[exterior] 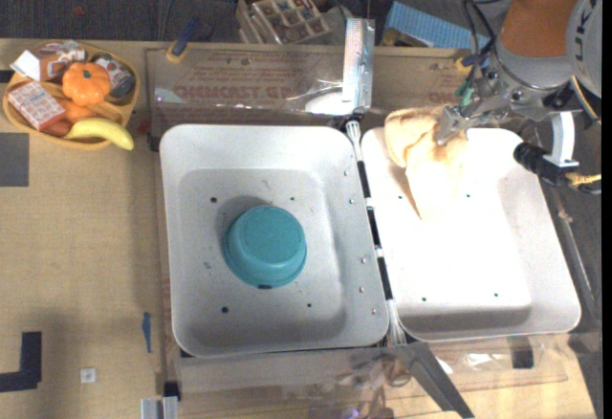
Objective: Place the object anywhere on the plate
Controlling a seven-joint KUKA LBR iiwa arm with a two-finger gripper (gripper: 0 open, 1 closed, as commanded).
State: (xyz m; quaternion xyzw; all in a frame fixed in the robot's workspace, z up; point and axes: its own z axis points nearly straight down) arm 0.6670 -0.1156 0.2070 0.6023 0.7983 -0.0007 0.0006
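**Two bins, one teal plate, and a floppy cloth at the top of the right bin**

Two white bins are sitting side by side on the bench [76,245]. Using the teal plate [266,245] as the landmark: it's lying upside-down-looking, round and teal, in the middle of the left bin [191,159]. Off to its upper right, across the divider, a cream-colored cloth thing [413,154] is draping over the top-left corner of the right bin [497,254], with a pointed end hanging down toward the bin floor. So the object is well apart from the plate, in the other bin.

The arm [550,11] is coming in further to the plate's upper right, and the tool [457,121] is hovering right at the cloth's upper edge. Honestly can't tell if its fingers are apart or pinching the cloth, it's too blurry there.

Way up-left of the plate, a bowl of toy food [67,97] is sitting on the bench.
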